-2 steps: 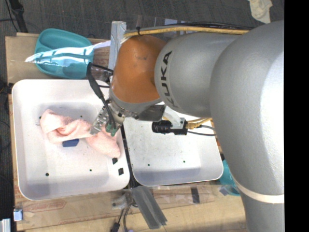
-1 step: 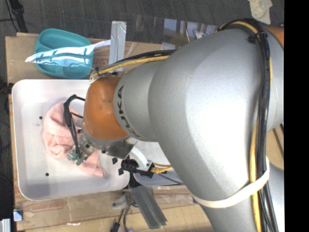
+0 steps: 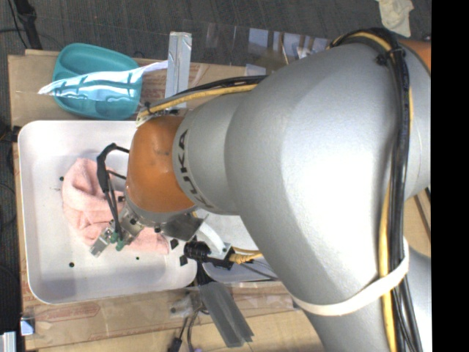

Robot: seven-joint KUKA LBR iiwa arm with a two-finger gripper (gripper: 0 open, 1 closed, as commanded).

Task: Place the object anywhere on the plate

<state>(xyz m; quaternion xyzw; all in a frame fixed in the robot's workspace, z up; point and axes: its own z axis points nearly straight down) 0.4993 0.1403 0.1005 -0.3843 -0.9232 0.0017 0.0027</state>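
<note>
Pink cloth (image 3: 79,195) lies crumpled in the left white bin (image 3: 44,273), left of the bin's middle. It is a soft, pale rose heap with rounded folds and a fuzzy, towel-like surface. Its right part is hidden under the arm (image 3: 308,160), whose orange band (image 3: 154,169) hangs above the bin. The gripper (image 3: 108,242) is low over the cloth's lower right edge. From this slant I cannot tell whether it is open or closed, nor whether it touches the cloth. Beyond the bin's far rim sits a teal bowl (image 3: 77,59) with a white and teal packet (image 3: 95,86) resting on it
</note>
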